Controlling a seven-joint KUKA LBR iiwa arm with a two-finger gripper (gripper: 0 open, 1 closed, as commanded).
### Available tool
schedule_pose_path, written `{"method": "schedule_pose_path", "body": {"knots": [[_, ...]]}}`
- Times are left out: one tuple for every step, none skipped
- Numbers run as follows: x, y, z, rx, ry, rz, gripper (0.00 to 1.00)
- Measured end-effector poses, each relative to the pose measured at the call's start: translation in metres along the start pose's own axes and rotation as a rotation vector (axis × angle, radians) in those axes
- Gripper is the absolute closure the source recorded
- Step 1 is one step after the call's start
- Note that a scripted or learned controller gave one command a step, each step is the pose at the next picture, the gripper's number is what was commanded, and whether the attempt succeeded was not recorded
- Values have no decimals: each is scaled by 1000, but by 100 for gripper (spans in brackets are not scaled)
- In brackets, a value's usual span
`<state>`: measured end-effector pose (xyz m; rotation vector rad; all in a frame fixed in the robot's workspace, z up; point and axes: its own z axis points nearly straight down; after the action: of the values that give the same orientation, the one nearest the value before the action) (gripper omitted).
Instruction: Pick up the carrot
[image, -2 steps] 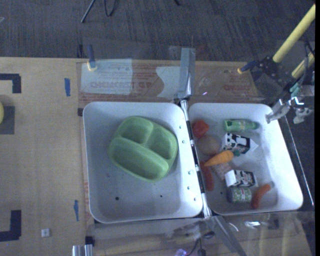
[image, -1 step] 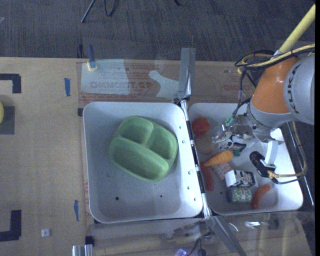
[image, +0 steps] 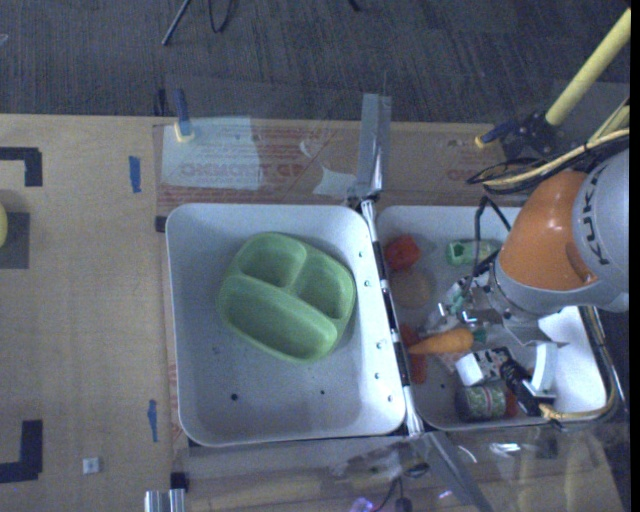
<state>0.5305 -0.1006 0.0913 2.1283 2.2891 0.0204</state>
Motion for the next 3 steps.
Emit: {"method": "schedule_pose_path", "body": {"knots": [[0, 2, -10, -3, 4, -1, 100], [52, -21, -91, 22, 6, -274, 100], [47, 0, -113, 26, -3, 420, 100]]}}
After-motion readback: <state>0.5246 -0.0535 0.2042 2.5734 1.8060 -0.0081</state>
